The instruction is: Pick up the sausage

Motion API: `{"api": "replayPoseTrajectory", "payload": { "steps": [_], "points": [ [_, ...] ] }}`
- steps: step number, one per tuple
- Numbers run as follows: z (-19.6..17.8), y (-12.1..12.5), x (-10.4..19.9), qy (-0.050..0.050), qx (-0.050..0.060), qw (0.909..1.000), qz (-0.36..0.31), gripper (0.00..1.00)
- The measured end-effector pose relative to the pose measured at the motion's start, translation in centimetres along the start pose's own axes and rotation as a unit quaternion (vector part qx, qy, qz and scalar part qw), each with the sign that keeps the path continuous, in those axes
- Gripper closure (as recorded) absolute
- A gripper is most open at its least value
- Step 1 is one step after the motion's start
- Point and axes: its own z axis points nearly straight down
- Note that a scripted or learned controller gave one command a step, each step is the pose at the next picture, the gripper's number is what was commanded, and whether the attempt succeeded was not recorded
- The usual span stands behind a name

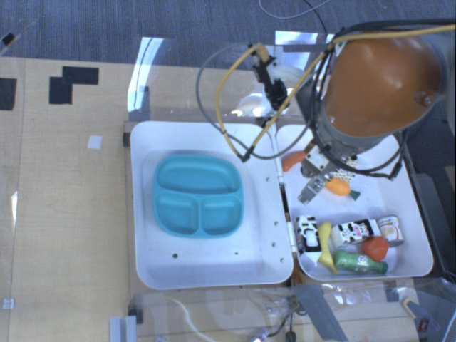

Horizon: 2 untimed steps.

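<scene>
While hovering low over the right bin (420,258), with the blue plate (198,203) lying untouched in the left bin (142,191), not yet lifting anything. Seeming to be resting by the right bin's upper-left corner, a reddish sausage (292,161), just beside the hand (313,184). Hand's state impossible to tell; grasping and raising both remaining.

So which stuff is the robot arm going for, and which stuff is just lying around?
For the job:
- sausage, orange-red, by the right bin's left wall
- gripper, hanging over that bin

Just lying about:
- carrot
- banana
- tomato
- green bottle
- blue tray in the left bin
</scene>
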Motion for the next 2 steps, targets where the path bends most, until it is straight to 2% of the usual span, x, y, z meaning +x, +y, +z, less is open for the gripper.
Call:
{"api": "replayPoseTrajectory", "payload": {
  "steps": [1,2],
  "points": [
    [-9.6,4.1,6.6,0.002,0.003,0.9994,0.035,1.0],
    [-10.8,3.8,6.7,0.005,0.007,0.9993,0.036,1.0]
  ]
}}
